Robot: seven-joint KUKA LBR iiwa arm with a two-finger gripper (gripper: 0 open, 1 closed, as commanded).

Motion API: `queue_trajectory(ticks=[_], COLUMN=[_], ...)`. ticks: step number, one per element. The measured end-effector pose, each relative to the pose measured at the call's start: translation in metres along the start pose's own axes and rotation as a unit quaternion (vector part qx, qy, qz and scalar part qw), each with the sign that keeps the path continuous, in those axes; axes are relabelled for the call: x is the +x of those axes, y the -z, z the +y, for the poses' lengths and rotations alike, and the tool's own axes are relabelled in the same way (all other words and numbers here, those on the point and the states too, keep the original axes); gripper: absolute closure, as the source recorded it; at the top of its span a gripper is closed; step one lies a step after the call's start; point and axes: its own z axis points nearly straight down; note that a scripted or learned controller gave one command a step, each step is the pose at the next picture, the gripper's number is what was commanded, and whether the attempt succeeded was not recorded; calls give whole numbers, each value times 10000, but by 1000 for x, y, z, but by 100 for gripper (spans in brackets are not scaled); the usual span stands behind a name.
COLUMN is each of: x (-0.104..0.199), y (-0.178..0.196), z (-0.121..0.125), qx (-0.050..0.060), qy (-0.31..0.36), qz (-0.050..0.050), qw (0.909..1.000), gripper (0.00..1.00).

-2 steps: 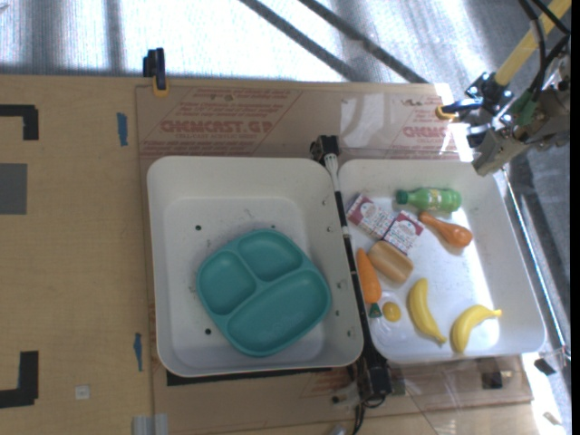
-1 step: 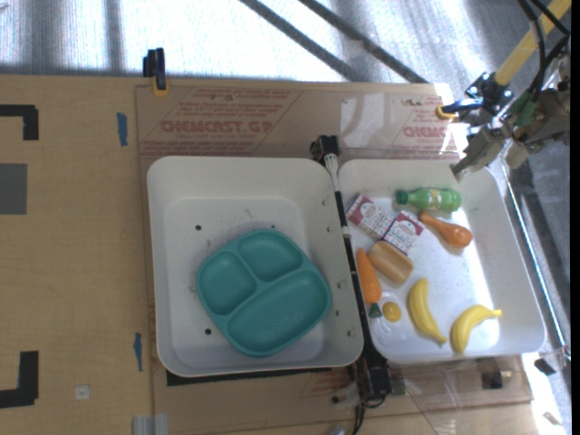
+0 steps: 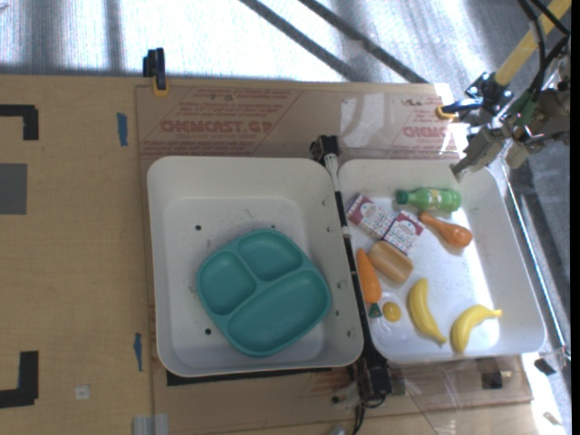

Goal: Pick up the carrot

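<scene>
- Carrot lies along the right bin's left wall, beside a bun.
- Gripper hovers over that bin's far right corner; whether the jaws are parted, I cannot tell.

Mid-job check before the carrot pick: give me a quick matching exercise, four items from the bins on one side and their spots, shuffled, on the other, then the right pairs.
Things:
1. carrot
2. green bottle
3. teal plate
4. two bananas

Places:
A. lying alone in the left bin
B. near edge of the right bin
C. along the right bin's left wall, by the divider
D. far end of the right bin, lying on its side

Pairs: 1-C, 2-D, 3-A, 4-B
</scene>
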Motion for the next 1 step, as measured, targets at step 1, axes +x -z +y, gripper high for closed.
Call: queue_trajectory(ticks=[1], x=[0], y=[0], z=[0], qx=[0], qy=[0], qz=[0], qw=[10000], gripper=[0])
